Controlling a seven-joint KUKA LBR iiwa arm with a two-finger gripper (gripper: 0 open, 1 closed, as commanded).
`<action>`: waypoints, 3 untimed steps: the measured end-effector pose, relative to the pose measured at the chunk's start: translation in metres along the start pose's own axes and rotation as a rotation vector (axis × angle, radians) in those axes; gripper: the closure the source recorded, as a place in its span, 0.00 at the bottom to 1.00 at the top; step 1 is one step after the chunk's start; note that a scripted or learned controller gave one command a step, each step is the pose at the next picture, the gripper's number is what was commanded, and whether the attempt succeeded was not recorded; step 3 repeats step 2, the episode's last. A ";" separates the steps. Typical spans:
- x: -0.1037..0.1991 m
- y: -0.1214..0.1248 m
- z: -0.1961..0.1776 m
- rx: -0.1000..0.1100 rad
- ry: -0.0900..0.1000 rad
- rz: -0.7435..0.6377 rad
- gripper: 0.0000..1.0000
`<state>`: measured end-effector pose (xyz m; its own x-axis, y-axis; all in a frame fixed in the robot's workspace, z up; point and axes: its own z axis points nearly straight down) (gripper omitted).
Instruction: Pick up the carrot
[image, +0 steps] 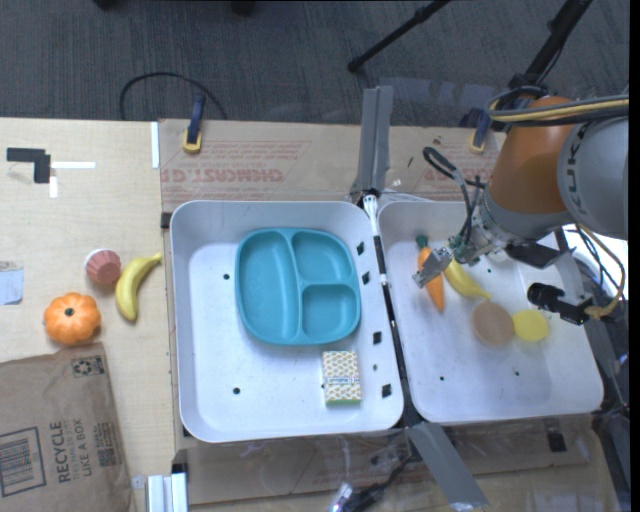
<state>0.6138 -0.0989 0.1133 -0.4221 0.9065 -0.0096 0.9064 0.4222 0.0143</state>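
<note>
The carrot (432, 276) lies at the right bin's (500, 405) left side, touching a banana (463, 278). The gripper (462, 248) hovers just above; I cannot tell its opening. Come down over the carrot alone, clear of the banana.

A dark grey carpeted floor (300, 50) runs along the top, crossed by black stand legs (400, 35) and a looped black cable (160, 90). Below lies the pale wooden surface (80, 210), partly covered by brown printed cardboard (270, 160).
</note>
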 end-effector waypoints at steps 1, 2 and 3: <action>-0.002 0.000 -0.009 -0.003 -0.003 0.004 1.00; 0.054 0.016 -0.078 0.019 0.004 0.528 1.00; 0.054 0.016 -0.078 0.019 0.004 0.528 1.00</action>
